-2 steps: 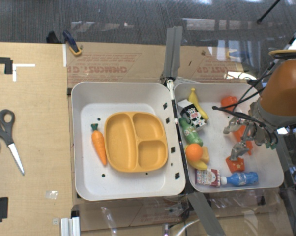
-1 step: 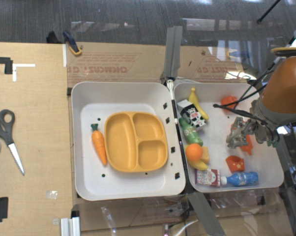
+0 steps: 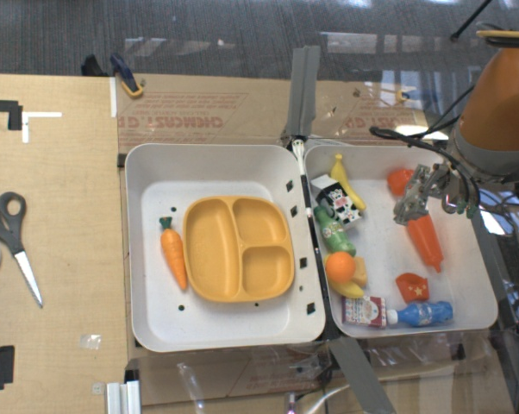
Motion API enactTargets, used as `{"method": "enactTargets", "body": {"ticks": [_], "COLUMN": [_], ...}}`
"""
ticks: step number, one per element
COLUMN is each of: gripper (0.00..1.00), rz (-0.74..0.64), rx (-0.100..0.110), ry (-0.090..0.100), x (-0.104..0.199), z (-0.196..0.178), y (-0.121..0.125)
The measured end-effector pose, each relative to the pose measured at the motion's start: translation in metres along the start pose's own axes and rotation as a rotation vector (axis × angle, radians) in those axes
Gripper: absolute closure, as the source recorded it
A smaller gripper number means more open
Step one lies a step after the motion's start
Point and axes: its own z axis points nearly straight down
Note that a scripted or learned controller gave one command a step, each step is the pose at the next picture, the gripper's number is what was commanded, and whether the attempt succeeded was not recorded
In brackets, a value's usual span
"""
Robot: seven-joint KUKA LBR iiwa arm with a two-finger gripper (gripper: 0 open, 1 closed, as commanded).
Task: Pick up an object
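1. Tool [image 3: 412, 203]: grey, two-fingered, poised over the right bin [image 3: 484, 317] near its far side; whether released or clenched cannot be told.
2. Orange carrot-shaped toy [image 3: 426, 241]: lying in the right bin just beside the tool, apart from it.
3. Right bin, other contents: banana [image 3: 342, 178], orange fruit [image 3: 340, 267], blue-and-white bottle [image 3: 423, 314], small red piece [image 3: 411, 286].
4. Left bin [image 3: 147, 317]: yellow divided tray [image 3: 239, 248] at centre, carrot [image 3: 173, 254] beside its left edge.
5. Tabletop [image 3: 53, 317]: scissors [image 3: 16, 240] at left.
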Motion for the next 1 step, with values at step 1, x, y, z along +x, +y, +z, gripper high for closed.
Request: {"method": "enactTargets", "body": {"ticks": [1], "gripper": [1.00], "rz": [0.334], "rx": [0.002], "ry": [0.002], "x": [-0.0359], "z": [0.0940], "y": [0.0117]}}
